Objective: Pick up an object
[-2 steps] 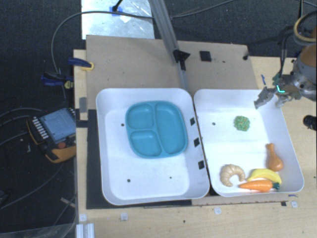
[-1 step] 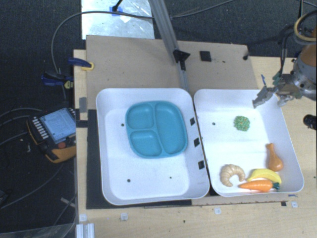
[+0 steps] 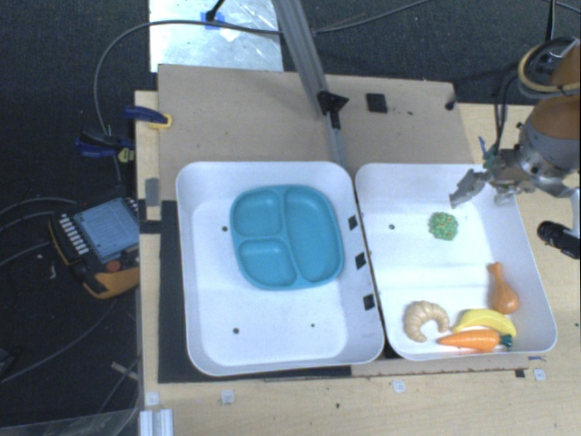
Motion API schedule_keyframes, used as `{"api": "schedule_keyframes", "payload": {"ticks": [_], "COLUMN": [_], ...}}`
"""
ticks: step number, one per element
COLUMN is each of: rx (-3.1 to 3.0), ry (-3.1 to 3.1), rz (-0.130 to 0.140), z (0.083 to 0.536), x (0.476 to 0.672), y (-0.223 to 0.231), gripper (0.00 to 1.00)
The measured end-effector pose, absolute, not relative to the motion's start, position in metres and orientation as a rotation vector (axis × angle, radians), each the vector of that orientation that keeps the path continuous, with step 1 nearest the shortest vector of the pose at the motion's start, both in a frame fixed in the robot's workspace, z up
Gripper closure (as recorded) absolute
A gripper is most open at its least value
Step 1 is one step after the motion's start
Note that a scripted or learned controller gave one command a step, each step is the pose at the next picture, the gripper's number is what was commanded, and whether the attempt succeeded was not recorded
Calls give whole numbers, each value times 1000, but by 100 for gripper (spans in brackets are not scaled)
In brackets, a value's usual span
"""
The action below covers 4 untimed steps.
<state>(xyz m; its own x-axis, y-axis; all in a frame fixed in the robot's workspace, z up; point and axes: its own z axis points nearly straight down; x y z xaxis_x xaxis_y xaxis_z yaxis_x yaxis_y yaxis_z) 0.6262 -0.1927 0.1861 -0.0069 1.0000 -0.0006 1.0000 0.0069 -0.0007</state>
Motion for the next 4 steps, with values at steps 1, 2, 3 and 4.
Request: {"api": "schedule_keyframes", "payload": {"ticks": [1,2,3,4], "rx": [-2219,-2219,-2223,-2221], "ry": [-2223,-2222,-2228,-2232], "rz": [2,2,-4,-6], "z": [140,88,103,161], "x": [618,618,621,631], "y": [-196,-196,-196,-201], "gripper": [0,0,100,100]}}
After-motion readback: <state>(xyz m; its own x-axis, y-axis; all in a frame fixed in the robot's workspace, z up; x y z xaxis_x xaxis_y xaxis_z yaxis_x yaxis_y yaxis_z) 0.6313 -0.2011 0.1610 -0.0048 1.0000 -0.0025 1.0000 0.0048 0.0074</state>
